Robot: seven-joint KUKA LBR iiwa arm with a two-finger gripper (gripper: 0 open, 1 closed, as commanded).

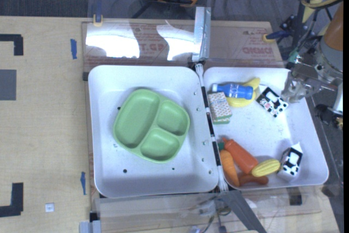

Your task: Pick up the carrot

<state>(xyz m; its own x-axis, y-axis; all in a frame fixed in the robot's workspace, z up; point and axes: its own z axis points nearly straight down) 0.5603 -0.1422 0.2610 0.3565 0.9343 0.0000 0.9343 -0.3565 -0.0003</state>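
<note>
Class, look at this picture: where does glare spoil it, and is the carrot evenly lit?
Camera view: strong glare whitens the clear panel behind the left bin; the carrot in the right bin is evenly lit and fairly sharp; the gripper looks dim and slightly soft.

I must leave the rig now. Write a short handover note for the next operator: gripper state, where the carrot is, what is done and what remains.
Gripper: above the far right edge of the right bin, beside a black-and-white block. It holds nothing; whether the jaws are open is unclear.
Carrot: lies at the near left of the right bin, against the divider, with a second orange piece beside it and a yellow piece touching its end.
Done: nothing; the carrot is not yet picked up.
Left: move to the carrot, grasp it, lift.
</note>
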